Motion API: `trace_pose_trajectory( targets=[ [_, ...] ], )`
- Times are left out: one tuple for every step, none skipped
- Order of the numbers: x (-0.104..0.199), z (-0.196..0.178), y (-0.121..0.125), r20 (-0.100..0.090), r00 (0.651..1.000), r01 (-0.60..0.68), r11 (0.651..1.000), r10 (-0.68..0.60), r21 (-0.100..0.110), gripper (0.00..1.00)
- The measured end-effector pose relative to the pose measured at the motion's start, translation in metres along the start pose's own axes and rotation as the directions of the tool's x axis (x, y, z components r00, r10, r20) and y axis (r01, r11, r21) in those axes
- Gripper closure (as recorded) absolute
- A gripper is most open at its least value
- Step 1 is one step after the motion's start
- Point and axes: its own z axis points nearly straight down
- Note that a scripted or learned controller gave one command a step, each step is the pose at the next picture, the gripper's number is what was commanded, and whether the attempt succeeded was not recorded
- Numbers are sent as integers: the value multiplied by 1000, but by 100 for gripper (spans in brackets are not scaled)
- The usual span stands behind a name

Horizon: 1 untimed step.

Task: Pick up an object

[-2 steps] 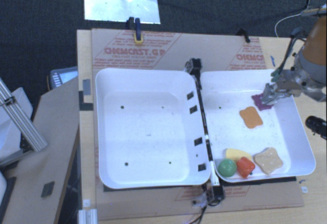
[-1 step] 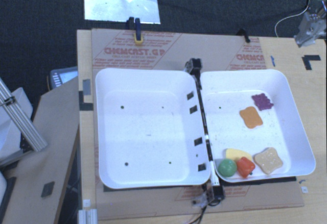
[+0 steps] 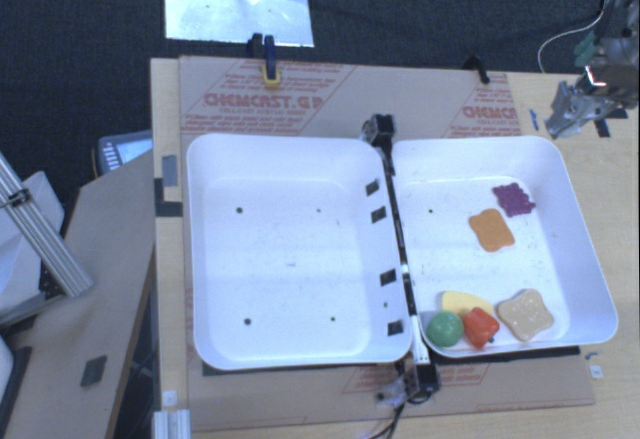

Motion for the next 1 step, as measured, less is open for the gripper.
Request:
trace_pose_trajectory(
  targets=[
    [21, -110, 27, 2, 1000, 8, 1000, -8, -23, 100]
  ],
)
